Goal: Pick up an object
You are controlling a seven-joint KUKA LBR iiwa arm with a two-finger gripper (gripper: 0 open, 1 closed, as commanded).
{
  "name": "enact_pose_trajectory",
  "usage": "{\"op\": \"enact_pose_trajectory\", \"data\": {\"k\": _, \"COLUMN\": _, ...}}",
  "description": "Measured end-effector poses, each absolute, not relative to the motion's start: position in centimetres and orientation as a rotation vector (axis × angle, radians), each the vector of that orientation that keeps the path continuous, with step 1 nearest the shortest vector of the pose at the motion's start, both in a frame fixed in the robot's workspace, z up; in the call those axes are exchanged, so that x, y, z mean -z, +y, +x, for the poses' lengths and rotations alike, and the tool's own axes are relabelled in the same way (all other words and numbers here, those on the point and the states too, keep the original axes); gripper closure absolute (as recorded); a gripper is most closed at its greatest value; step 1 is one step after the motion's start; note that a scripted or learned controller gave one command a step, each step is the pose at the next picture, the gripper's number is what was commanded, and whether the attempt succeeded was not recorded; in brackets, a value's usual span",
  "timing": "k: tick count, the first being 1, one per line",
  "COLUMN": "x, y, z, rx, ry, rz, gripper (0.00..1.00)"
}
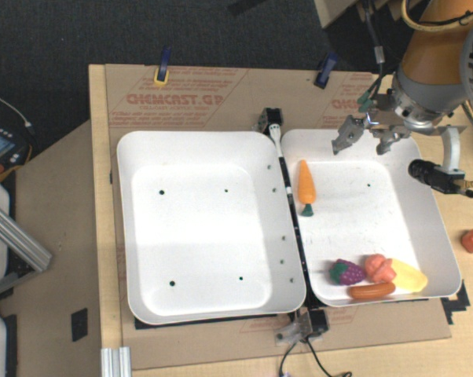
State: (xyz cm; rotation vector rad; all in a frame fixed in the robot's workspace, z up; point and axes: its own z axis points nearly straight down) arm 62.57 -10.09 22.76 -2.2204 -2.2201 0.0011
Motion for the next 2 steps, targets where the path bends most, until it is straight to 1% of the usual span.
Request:
{"op": "enact_pose_trajectory", "data": {"k": 1, "x": -19.6, "y": -5.0, "z": 59.3, "rx": -0.004, "ry": -2.22, "rz": -2.215, "gripper": 0.0}}
{"op": "enact_pose_trajectory", "data": {"k": 2, "x": -41.7, "y": 0.8, "z": 59.0, "rx": 0.026, "ry": -2.239, "rz": -2.224, "gripper": 0.0}}
